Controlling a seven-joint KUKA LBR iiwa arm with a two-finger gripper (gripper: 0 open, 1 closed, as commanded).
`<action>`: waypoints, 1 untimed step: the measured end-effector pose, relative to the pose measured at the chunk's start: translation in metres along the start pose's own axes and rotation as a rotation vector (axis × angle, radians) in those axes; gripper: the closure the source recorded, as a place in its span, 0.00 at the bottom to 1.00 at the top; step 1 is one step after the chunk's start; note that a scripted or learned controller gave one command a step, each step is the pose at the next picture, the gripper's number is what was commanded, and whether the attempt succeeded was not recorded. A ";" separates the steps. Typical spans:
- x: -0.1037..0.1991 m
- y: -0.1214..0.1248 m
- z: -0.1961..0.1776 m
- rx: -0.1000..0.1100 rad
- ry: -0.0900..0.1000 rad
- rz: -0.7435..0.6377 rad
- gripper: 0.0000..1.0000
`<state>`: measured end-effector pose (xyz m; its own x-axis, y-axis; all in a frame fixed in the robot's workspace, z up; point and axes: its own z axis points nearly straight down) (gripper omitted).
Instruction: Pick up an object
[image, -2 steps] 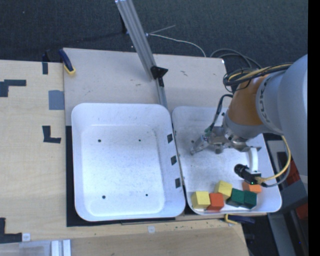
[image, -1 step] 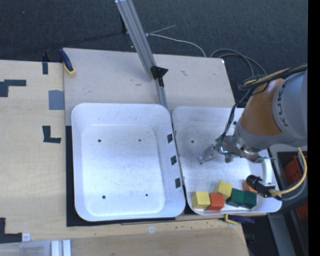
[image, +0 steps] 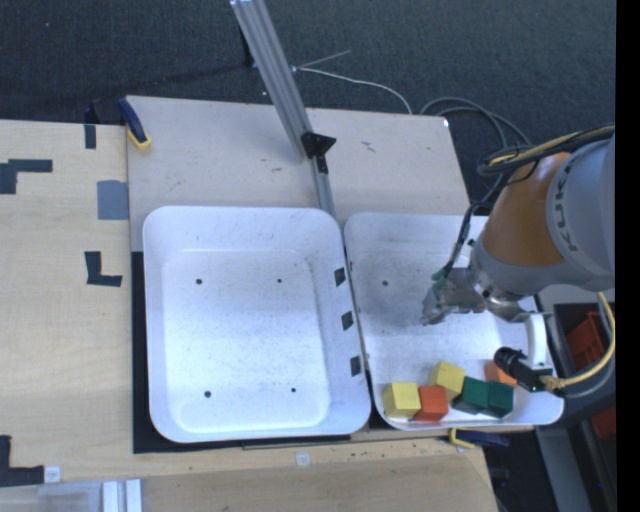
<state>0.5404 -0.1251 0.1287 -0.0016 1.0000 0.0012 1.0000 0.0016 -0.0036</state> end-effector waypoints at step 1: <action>-0.038 0.034 -0.076 -0.012 -0.006 0.001 1.00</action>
<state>0.5748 -0.1635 0.2046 -0.0003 1.0000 -0.0045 1.0000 0.0003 0.0082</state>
